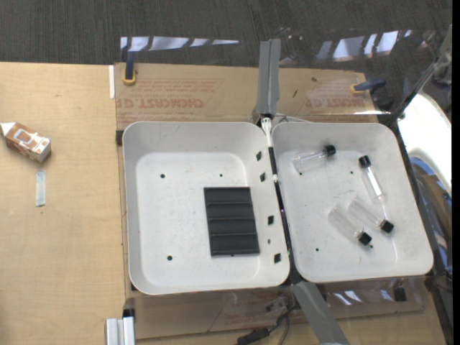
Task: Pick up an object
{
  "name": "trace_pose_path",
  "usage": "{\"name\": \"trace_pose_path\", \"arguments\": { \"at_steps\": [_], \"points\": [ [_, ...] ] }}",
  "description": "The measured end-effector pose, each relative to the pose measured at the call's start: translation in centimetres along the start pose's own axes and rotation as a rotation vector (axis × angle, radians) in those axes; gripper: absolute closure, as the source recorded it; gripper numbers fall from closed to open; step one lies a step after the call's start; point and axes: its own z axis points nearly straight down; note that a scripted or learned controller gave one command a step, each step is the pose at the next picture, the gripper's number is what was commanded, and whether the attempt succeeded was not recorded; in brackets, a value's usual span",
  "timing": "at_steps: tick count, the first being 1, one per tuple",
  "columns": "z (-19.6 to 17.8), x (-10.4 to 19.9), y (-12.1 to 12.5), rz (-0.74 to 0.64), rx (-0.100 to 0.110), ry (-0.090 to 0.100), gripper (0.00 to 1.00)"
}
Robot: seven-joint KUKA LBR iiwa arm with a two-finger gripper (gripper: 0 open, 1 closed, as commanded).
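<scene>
Can't tell what the gripper's doing from here. 4 clear vials [371, 182] sit in the right bin [410, 264], lower right of frame, and a black ribbed block [231, 221] lies in the left bin [144, 264]. The vials are round and see-through, 2 of them touching, so I'd bet on one rolling away or slipping out.

The clear vials [351, 225] in the right bin [402, 264] were hard to separate against the white; perhaps two overlapped near the lower caps. Print on the small carton [27, 142] at left was too small to read. The cardboard's [172, 95] lettering appeared reversed and faint.

even, bright overhead light; glare on the white bins [136, 192], soft shadows, slightly soft focus throughout.
</scene>
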Motion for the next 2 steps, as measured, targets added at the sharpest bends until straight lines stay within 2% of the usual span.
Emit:
{"name": "trace_pose_path", "arguments": {
  "at_steps": [2],
  "points": [
    [-0.04,0.01,0.0,-0.208,0.0,-0.001,1.0]
  ]
}}
